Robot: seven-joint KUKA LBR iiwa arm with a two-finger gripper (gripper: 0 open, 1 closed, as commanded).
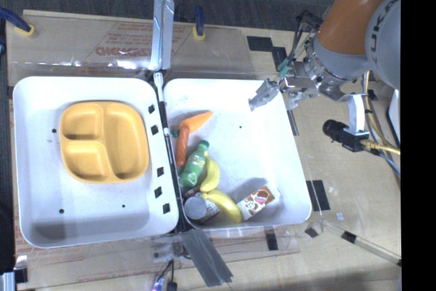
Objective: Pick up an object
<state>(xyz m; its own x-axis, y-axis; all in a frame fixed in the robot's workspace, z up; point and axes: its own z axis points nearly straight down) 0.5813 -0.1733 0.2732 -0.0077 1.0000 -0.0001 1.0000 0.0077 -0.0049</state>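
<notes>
The pincer (262, 96) hangs over the right bin's (286, 167) upper right corner, nothing between its fingers; whether they are apart I cannot tell. Along the bin's left wall lie a carrot (187, 129), its long axis slanting up to the right, a green bottle (194, 163) pointing cap-up, two bananas (219, 191), and a small carton (259, 201). A yellow tray (104, 141) sits in the left bin (34, 215).

Wooden bench (354, 215) bears two white bins (34, 215) (272, 146) side by side
</notes>
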